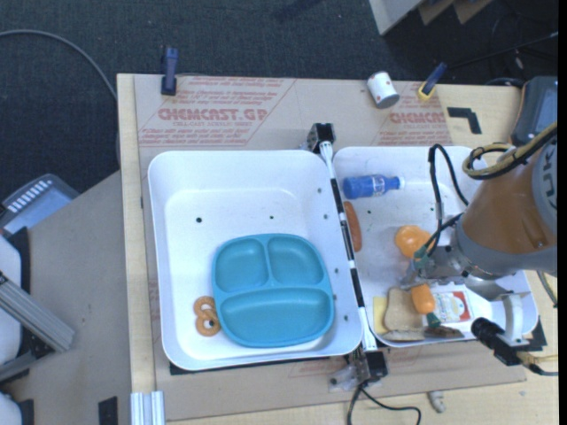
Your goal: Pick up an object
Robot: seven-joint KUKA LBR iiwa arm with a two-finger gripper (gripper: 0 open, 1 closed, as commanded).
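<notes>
Reaching in from 3 o'clock, the grey arm (509, 211) hangs over the right bin (399, 162), and its gripper (423, 277) sits low at the bin's 5 o'clock part; whether it is open or closed cannot be told from this angle. Just below the gripper lies a small orange piece (423, 299), touching or nearly touching it, on top of a flat tan slice (399, 312) beside a white packet with red print (452, 308). At 12 o'clock from the gripper rests an orange ball (410, 239), near it but apart. Toward 10 o'clock, a hot-dog-shaped toy (353, 226) lies along the bin's left wall. Farther still, at the bin's 11 o'clock corner, a blue bottle (370, 186) lies on its side.

Over in the left bin (177, 193), a blue divided plate (272, 289) fills the 6 o'clock half, with a small pretzel (207, 316) touching its 8 o'clock edge. Beyond both bins, at 12 o'clock on the bench, stands a white roll (382, 88).
</notes>
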